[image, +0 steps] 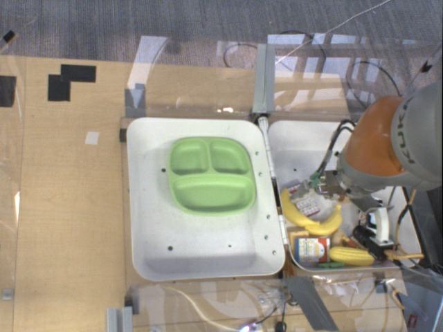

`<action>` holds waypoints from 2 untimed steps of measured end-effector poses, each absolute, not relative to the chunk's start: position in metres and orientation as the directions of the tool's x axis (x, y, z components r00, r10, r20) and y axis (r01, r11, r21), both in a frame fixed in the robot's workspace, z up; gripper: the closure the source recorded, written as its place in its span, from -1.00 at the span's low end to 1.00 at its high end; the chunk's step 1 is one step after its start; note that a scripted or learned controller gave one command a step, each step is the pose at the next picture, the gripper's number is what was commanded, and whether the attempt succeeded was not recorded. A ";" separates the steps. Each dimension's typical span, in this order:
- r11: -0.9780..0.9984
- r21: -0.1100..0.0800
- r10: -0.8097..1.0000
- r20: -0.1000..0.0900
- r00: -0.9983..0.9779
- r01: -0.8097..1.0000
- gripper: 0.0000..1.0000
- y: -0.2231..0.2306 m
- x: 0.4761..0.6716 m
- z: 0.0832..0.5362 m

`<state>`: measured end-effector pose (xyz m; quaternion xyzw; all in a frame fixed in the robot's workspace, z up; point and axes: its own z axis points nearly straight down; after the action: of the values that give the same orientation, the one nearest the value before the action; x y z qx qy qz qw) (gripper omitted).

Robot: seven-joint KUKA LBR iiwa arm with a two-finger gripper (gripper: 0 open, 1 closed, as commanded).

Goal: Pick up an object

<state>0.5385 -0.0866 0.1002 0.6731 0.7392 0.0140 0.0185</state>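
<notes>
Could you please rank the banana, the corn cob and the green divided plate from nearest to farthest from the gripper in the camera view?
1. Banana, right bin, just under the gripper.
2. Corn cob, by the right bin's near edge, further below.
3. Green divided plate, in the left bin, well across the divider.

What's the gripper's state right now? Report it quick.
Gripper: low in the right white bin above the yellow banana; state cannot be told.
</notes>
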 end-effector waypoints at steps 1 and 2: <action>0.096 0.046 0.995 -0.003 -0.096 0.994 1.00 -0.083 0.540 0.111; 0.096 0.046 0.995 -0.003 -0.096 0.994 -1.00 -0.083 0.540 0.111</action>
<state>0.5400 -0.0833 0.1114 0.6721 0.7401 0.0161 0.0165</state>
